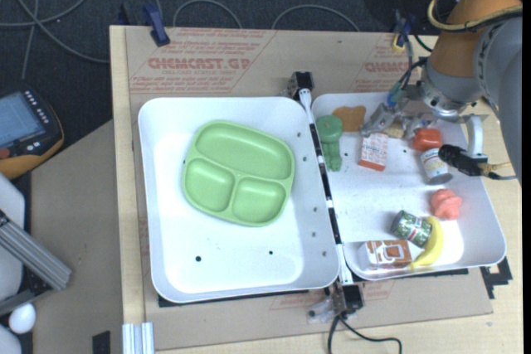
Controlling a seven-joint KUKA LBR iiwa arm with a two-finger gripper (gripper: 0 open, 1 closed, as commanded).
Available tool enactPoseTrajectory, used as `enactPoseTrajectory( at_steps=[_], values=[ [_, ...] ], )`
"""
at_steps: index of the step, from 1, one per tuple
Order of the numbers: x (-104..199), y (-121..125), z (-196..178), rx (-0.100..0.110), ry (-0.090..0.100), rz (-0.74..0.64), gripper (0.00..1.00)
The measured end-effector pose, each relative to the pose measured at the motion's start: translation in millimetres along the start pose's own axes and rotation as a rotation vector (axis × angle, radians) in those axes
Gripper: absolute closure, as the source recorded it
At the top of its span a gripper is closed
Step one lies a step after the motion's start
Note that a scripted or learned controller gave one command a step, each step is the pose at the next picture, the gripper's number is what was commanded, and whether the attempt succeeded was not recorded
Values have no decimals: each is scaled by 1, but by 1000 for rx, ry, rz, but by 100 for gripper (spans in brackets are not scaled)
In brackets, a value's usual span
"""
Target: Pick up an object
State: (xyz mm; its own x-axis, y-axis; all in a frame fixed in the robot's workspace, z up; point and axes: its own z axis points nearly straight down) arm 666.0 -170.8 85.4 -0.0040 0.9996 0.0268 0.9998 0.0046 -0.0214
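Arm low over the right bin's far corner, nothing visibly lifted yet.

From the camera view, we see the gripper (397, 113) at the right bin's (489, 238) 12 o'clock edge; we cannot tell how wide the jaws stand or whether they hold anything. The nearest pick, a red-and-white carton (374, 152), lies just toward 7 o'clock, long axis roughly 12-to-6. We count one green divided plate (239, 172) in the left bin (166, 261), one banana (430, 244), one can (411, 225).

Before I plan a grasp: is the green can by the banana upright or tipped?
Tipped: the green can lies on its side against the banana.
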Motion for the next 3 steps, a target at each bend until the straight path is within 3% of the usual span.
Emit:
enactPoseTrajectory(
  at_steps=[1, 2, 3],
  values=[
    [-8, -2, -11, 3, -17, 1, 100],
    [-7, -62, -59, -22, -27, 5, 100],
    [-7, -62, -58, -21, -26, 5, 0]
  ],
)
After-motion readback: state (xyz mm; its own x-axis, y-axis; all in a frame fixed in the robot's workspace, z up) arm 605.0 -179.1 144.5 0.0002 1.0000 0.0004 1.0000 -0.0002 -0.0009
